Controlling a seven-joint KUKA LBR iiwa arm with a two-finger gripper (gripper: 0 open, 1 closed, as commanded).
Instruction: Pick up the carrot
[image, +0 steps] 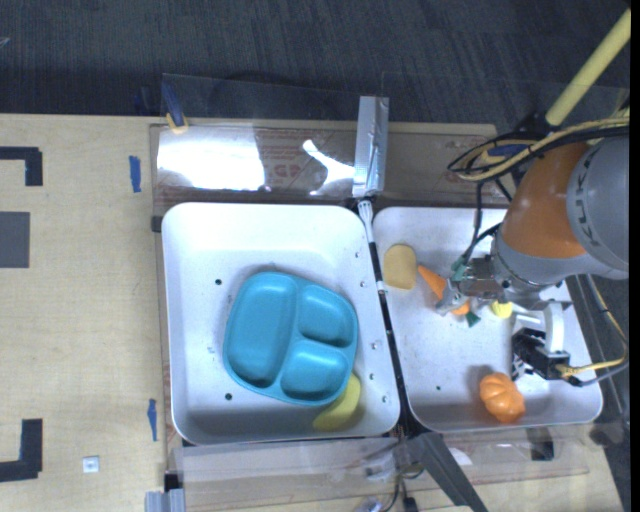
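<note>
**Right bin, approach to carrot: grasp not yet confirmed**

While the arm (560, 215) hangs over the right bin (440, 390), the record stands as follows.

Item 1, carrot (433, 281): small, orange, lying on the bin floor in the upper left part of the right bin, just beside a pale yellow rounded piece (399, 267) that sits against the divider. It rests on the bin floor and is not lifted.

Item 2, gripper (468, 300): low over the bin, just to the right of the carrot. Whether the fingers are apart or together cannot be told; the wrist hides them. A small orange scrap (462, 312) shows at the tip, identity unclear.

Item 3, orange pumpkin-like piece (501, 396): near the front wall of the right bin, well apart from the carrot.

Item 4, left bin (190, 300): holds a blue divided tray (290, 338) with a yellow piece (343, 402) at its lower corner.

Step in hand, by judgement: closing in on the carrot, before any lift. The next move likely calls for a short shift leftward to centre over the carrot, fingers set across its narrow width, then closure and a straight rise clear of the yellow piece.
</note>
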